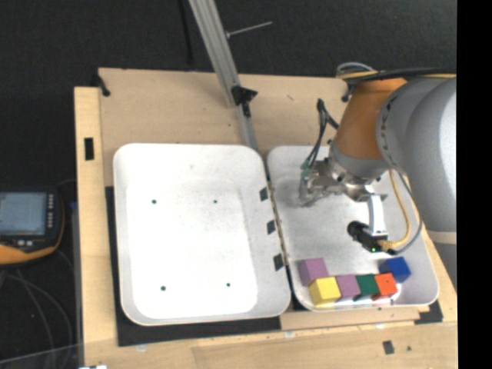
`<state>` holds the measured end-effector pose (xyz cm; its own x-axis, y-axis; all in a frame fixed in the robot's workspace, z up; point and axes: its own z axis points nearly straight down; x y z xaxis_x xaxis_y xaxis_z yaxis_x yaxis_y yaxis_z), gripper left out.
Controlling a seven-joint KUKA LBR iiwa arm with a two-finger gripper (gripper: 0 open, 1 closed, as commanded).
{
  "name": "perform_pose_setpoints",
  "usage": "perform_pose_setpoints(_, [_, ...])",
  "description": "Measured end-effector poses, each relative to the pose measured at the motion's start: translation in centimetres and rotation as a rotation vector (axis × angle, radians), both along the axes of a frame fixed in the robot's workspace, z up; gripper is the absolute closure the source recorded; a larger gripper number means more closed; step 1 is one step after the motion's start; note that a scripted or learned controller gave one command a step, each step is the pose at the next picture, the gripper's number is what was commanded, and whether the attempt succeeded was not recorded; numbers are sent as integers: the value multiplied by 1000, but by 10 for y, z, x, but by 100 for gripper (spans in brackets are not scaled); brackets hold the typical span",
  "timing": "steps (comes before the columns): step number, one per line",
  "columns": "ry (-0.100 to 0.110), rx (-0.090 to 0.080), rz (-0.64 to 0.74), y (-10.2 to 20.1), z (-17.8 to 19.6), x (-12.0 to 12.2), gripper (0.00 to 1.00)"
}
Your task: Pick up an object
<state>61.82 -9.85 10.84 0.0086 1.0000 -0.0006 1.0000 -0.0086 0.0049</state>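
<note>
Several small blocks lie along the near edge of the right bin (pixel 286 167): a purple block (pixel 313 270), a yellow block (pixel 325 290), a mauve block (pixel 347 286), a green block (pixel 367 285), an orange block (pixel 385 284) and a blue block (pixel 397 268). My gripper (pixel 309 191) hangs over the far left part of the right bin, well away from the blocks. Its fingers point down at the bin floor and look close together, with nothing between them.
The left bin (pixel 131 175) lies beside the right one, joined by black clips. A slanted metal rail (pixel 219 48) rises behind the bins. A handheld pendant (pixel 27 220) rests off the bench at the left.
</note>
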Motion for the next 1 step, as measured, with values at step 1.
perform_pose_setpoints(1, [-3,1,13,47,128,-55,100])
